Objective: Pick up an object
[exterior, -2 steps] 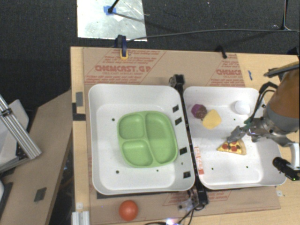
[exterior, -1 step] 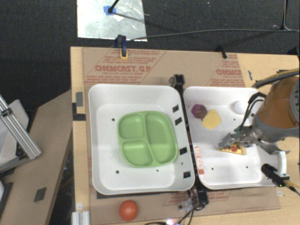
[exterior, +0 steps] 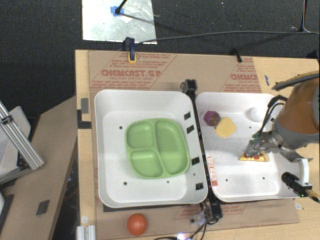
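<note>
Three small things lie in the right bin (exterior: 235, 191), and the gripper (exterior: 256, 148) sits low on the flat pizza toy (exterior: 254, 157), grip unclear, so it could slip off.

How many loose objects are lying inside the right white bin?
4: round purple object, yellow piece, white object at the back, flat yellow-red item under the end effector. The arm may hide others.
</note>
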{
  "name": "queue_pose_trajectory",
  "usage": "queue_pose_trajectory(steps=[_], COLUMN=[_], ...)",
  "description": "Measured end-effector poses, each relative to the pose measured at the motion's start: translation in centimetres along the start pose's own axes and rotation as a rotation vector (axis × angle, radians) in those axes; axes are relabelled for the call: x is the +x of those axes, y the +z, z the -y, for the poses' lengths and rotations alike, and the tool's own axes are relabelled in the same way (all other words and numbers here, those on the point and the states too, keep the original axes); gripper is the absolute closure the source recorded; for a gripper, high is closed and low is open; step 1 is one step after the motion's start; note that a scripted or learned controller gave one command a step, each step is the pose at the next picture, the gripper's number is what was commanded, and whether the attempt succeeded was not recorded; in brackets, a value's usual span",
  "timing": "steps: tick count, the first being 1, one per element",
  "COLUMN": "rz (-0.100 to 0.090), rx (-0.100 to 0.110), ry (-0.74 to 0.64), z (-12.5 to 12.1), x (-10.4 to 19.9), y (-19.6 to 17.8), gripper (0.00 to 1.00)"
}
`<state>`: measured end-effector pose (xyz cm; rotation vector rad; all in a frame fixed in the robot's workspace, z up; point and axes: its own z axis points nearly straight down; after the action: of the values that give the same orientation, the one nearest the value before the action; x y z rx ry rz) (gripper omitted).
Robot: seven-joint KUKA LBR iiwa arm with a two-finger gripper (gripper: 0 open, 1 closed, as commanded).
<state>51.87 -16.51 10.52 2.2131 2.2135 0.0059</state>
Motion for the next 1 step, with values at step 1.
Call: queue_pose_trajectory(steps=[1], rz=[-0.003], rx=[0.003], ry=[-0.004], z=[-0.46], x=[-0.52], y=[-6.35], gripper=[1.0])
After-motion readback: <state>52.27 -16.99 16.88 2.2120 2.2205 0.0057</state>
